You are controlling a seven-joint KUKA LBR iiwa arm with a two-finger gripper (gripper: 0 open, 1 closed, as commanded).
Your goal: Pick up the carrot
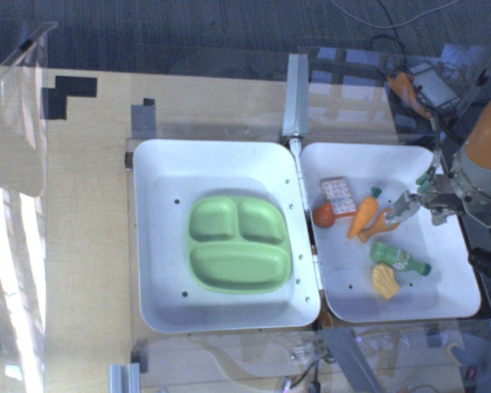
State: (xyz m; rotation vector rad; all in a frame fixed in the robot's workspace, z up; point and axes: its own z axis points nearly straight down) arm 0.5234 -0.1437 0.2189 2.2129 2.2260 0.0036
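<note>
Camera view: gripper (403,207) beside carrot (362,216)

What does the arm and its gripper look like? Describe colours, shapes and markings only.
The arm is rounded, with an orange band above a grey wrist section. The gripper at its tip is a small pale grey metallic piece, its outline blurred. Its details are too small to make out, and no markings can be read.

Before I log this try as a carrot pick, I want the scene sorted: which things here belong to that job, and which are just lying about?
Job:
carrot, in the right bin
gripper, beside the carrot's right end

Lying about:
green divided plate, in the left bin
small printed box
red-orange ball
green bottle
yellow toy food
</note>
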